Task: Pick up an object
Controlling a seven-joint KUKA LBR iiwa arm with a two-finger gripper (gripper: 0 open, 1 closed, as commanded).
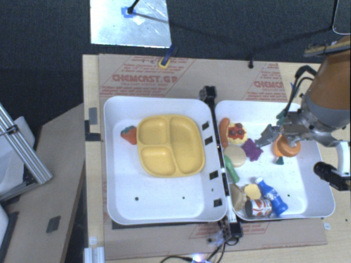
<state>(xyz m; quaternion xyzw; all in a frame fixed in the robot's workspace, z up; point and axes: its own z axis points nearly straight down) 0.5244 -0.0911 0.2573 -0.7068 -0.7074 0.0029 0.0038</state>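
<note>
My gripper (272, 135) hangs over the upper middle of the right bin (318, 201), below the grey wrist with its orange band. An orange toy (287, 148) with a green tip lies right beside and partly under it; whether the two touch is hidden. Just left of the gripper sit a purple toy (252, 149) and a pizza slice (237, 131). A hot dog (224, 131) lies along the bin's left wall. Lower down are a cream round toy (235, 156), a green piece (231, 172), a blue bottle (272, 195), a can (259, 207) and a small yellow piece (252, 190).
The left bin (120, 196) holds a yellow divided plate (167, 146) and a red strawberry toy (129, 134) at its left. A black-clipped divider (216, 152) separates the bins. The right bin's lower right corner is bare.
</note>
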